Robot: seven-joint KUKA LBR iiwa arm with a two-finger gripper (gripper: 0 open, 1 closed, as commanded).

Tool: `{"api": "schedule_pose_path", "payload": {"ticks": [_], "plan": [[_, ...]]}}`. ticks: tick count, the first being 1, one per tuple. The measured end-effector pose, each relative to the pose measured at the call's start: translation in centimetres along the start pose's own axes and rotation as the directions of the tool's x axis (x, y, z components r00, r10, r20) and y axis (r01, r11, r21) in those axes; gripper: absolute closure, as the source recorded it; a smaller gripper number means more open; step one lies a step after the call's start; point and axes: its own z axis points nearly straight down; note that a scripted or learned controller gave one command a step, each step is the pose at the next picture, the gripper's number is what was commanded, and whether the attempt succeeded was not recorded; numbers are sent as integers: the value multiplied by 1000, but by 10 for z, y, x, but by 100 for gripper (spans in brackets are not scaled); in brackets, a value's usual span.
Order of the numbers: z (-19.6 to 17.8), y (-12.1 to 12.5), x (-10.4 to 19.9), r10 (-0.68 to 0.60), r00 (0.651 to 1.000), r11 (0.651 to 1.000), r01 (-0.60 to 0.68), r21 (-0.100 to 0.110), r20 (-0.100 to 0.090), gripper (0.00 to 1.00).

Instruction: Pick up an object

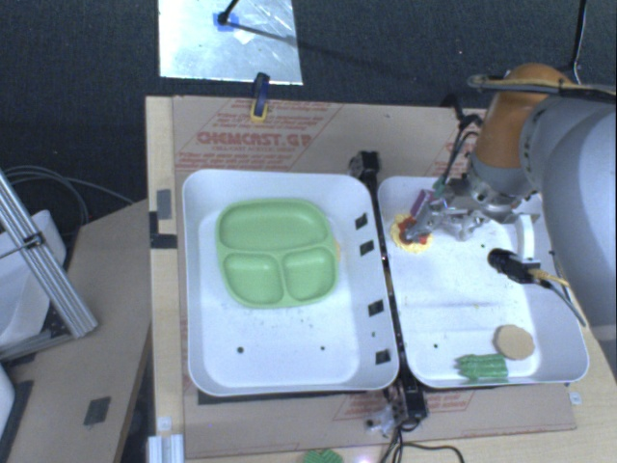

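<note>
Toys lie in the right bin (pixel 554 355). A small yellow and red toy (pixel 413 239) sits at the far left part of that bin, and the gripper (pixel 421 222) is right over it, touching or almost touching. I cannot tell if the gripper is open or closed, or if it has the toy.

To do this step well, the arm should go straight down so the toy ends up in the middle of the gripper. It should squeeze gently, then lift slowly and straight up. The toy is close to the bin wall, so the arm must not bump it.

A tan round toy (pixel 515 341) and a green bumpy toy (pixel 482 367) sit at the near side. A green tray (pixel 276 252) rests in the left bin (pixel 202 345).
</note>
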Motion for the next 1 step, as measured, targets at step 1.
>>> {"api": "schedule_pose_path", "payload": {"ticks": [1], "plan": [[0, 0, -2, 2, 1000, 1000, -2, 1, -6, 0]]}}
